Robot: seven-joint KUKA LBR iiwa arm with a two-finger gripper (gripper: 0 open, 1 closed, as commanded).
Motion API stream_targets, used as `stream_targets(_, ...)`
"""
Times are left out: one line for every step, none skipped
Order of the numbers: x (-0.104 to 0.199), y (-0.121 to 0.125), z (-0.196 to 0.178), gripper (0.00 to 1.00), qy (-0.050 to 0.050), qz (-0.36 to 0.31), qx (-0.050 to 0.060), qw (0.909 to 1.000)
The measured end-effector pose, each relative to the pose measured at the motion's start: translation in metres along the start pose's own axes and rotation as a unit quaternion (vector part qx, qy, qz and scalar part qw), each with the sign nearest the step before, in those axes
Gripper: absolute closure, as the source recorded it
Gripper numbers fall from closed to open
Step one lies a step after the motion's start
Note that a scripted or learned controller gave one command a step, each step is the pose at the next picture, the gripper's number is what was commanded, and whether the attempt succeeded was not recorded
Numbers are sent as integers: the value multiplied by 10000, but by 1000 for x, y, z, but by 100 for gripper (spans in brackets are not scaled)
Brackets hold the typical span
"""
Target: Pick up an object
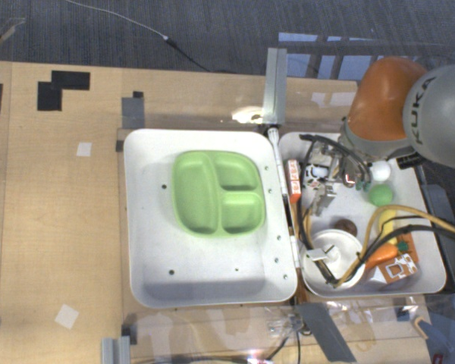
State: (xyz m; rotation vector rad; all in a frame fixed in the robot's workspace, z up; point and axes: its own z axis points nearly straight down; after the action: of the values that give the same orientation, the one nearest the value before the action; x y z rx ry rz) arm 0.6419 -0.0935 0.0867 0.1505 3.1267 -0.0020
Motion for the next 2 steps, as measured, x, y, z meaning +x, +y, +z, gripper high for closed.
stream_targets(-3,5,0,0,39,674,3,9977)
stream_targets(-19,-27,-1,0,104,-968,-40,9952)
